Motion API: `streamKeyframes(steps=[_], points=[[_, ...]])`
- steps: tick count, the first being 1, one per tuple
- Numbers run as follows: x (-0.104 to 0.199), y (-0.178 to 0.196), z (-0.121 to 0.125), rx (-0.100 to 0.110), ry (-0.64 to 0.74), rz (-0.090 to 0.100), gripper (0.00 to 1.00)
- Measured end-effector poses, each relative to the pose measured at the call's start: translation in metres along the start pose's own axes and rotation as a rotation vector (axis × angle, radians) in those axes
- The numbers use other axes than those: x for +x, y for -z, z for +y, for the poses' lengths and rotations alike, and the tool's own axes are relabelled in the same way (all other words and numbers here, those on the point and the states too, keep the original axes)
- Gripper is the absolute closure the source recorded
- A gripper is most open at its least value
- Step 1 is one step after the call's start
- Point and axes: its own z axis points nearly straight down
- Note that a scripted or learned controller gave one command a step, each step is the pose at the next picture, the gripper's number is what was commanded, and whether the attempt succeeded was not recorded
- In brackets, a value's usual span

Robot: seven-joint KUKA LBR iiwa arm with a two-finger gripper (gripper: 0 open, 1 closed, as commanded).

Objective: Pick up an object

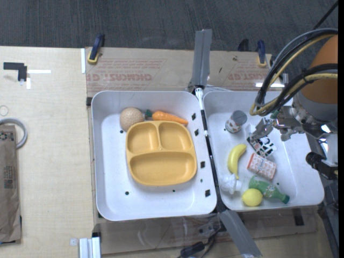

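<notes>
The end effector (263, 131) hovers over the black-and-white object (262, 145) in the right bin (306, 198), its opening unclear, so descending and closing seems next.

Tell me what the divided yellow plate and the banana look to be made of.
Divided plate: probably molded plastic, judging by its uniform matte yellow-orange colour and rounded compartment ridges. Banana: likely a plastic toy; its skin is evenly yellow, smooth and slightly glossy, with no spots, though real fruit can't be ruled out.
</notes>
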Motion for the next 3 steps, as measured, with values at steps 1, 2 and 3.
streamKeyframes(steps=[1,2,3], points=[[-0.024,-0.106,0.009,-0.002,-0.238,-0.001,0.0],[0.023,-0.12,0.004,-0.002,0.018,0.0,0.0],[0.023,-0.013,0.037,0.0,-0.478,-0.001,0.0]])
